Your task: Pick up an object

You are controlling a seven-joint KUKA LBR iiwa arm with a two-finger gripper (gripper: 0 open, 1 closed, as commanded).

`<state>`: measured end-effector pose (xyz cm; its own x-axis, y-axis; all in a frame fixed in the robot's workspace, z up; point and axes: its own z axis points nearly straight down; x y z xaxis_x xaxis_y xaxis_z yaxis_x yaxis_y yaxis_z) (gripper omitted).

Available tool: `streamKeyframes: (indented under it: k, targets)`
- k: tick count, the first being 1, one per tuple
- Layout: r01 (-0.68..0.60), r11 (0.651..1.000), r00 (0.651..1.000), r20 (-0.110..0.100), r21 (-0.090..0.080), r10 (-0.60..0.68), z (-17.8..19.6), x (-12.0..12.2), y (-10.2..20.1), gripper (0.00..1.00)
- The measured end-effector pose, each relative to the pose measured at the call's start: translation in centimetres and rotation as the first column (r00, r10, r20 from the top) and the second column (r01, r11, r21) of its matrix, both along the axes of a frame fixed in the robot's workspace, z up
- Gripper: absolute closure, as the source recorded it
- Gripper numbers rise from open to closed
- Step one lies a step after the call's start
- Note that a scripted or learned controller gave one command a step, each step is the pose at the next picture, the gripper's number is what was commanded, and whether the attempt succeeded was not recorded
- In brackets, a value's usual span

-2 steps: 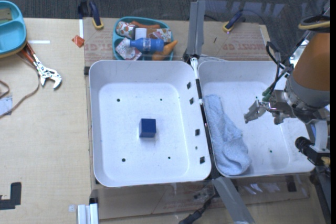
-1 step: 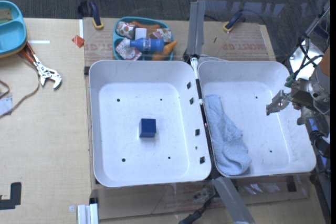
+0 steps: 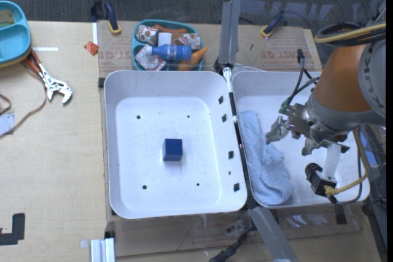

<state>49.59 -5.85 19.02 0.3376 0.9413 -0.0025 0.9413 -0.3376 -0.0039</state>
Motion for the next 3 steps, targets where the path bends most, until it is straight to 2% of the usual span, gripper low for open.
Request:
streamKeyframes:
  k: [1, 2, 3]
  targets:
    - [0.17, 0.985, 0.985, 0.001, -0.001, -0.17, 2.0, 1.2, -9.1, 0.0]
    - [0.185, 0.983, 0.983, 0.003, 0.001, -0.185, -9.9, -1.4, -4.4, 0.0]
    - [0.251, 0.968, 0.968, 0.002, -0.001, -0.251, -2.9, 2.7, -8.9, 0.0]
